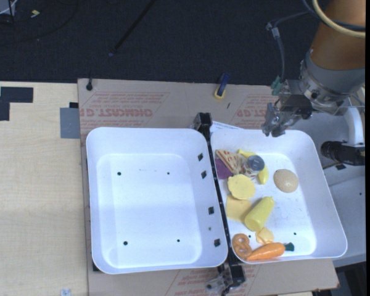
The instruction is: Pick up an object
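Fingers (272, 128) hang over the far edge of the right bin (320, 165), near its far left corner; how far apart they stand cannot be told, and nothing shows between them. Beside it on the desk (31, 184), the left bin (148, 202) touches it along a black hinge. Within the right bin's left half lie a yellow cylinder (259, 213), a carrot (268, 251) at the near edge, a yellow flat piece (241, 187), a beige egg-like ball (286, 180) apart to the right, and a small grey disc (255, 163).
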Motion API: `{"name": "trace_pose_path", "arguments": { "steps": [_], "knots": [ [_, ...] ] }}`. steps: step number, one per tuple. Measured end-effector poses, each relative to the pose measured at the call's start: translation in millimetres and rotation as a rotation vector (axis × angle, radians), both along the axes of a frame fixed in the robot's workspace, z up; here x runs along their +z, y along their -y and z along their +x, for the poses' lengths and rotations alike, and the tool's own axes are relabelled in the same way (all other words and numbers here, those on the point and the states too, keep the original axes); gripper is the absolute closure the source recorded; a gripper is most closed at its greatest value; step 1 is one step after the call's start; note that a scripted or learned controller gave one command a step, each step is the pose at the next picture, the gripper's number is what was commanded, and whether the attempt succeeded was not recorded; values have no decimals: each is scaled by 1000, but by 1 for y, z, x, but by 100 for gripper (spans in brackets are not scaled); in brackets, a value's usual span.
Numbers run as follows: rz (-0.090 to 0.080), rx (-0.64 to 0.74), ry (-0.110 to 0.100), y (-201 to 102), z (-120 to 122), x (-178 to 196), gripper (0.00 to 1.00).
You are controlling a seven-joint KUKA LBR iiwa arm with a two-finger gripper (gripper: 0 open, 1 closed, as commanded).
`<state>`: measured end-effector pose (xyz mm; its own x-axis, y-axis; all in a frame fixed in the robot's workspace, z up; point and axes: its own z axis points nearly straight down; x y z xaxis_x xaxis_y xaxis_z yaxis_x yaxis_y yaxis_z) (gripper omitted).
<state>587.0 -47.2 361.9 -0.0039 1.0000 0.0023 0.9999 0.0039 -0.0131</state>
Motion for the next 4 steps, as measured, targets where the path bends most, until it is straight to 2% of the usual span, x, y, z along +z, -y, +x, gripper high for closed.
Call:
{"name": "trace_pose_path", "arguments": {
  "steps": [1,2,3,4],
  "knots": [
    [-5,-5,12,42,39,-1,100],
    [-6,-1,28,53,32,149,100],
    [0,-5,-6,70,25,-66,100],
    [-1,-8,-2,85,-65,-236,100]
  ]
}}
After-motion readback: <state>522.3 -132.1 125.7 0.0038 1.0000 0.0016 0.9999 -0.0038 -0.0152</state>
